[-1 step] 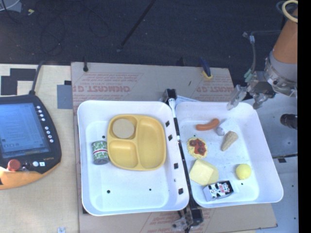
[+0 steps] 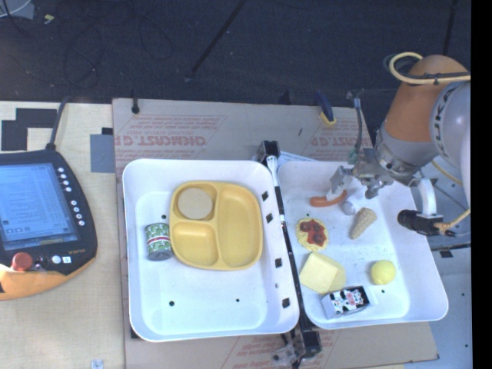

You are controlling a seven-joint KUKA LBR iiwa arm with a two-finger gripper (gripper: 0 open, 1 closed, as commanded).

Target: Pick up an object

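Dark floor (image 2: 192, 37) runs behind the gripper (image 2: 357, 189), crossed by thin cables. Light wooden surface (image 2: 84, 314) lies far off the gripper's side, under a flat cardboard sheet (image 2: 200, 129) with reversed red print. Even, bright light; soft shadows.

I see even, fairly bright light from above on both bins (image 2: 146, 206), whose white floors run close to washed out with a bluish cast. Shadows under the yellow tray (image 2: 231, 229) and the arm (image 2: 430, 129) are soft and short. The background beyond the bench is nearly black. Focus is mildly soft everywhere; small print on the cardboard (image 2: 165, 138) is only just readable.
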